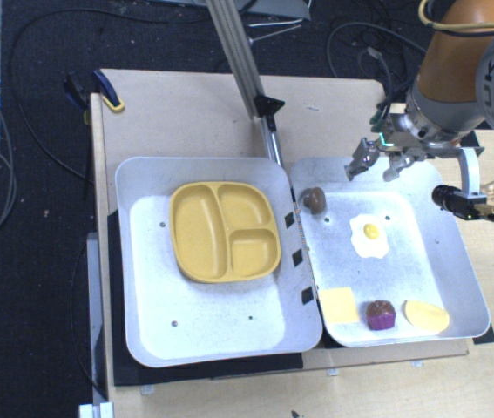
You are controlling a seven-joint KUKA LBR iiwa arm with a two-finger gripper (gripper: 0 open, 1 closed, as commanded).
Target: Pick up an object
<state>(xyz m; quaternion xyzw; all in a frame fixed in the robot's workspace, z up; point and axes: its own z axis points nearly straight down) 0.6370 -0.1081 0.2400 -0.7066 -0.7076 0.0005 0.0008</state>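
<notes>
Camera view: two bins (142,320), five toys (369,237).

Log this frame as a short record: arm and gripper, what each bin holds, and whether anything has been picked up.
arm: reaches in from the right, gripper above the far edge of the right bin
gripper: fingers apart, nothing between them
left bin: yellow divided plate
right bin: brown ball, fried egg, yellow square, purple piece, pale yellow wedge
pick status: not yet done; all items lie in the bins
</notes>
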